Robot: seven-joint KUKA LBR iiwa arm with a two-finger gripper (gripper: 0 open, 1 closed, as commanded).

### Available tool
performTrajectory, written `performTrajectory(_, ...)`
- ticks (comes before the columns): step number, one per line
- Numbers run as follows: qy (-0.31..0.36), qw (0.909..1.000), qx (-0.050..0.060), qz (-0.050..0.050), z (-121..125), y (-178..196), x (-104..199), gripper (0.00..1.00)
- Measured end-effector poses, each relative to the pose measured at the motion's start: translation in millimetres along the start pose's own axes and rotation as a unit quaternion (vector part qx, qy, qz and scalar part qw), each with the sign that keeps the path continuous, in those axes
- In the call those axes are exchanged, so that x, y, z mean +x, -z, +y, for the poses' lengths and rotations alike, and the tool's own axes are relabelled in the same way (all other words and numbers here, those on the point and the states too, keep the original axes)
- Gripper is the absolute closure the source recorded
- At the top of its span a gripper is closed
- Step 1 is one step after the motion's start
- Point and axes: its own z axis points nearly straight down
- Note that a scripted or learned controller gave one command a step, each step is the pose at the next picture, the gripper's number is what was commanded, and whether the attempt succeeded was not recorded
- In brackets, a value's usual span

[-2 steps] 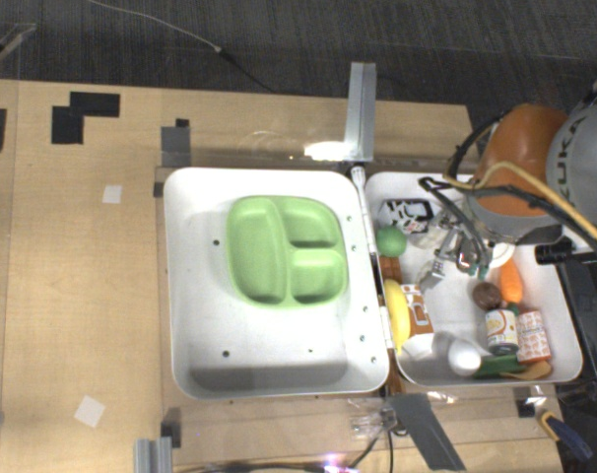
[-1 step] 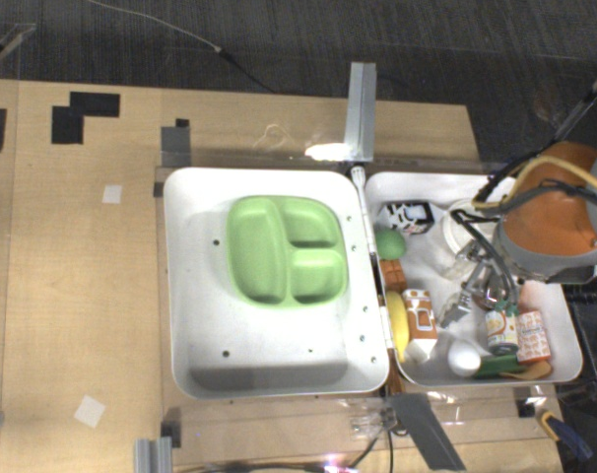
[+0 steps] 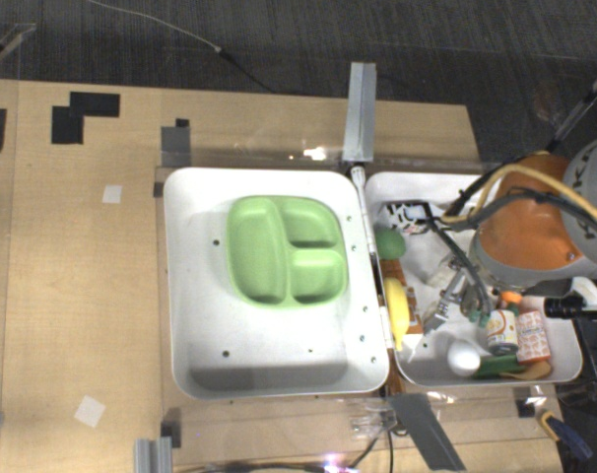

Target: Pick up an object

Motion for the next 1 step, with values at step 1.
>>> performTrajectory(1, 0.003, 1.0000, -0.004, -0.005, 4.5, 12.5, -2.4, 1.00)
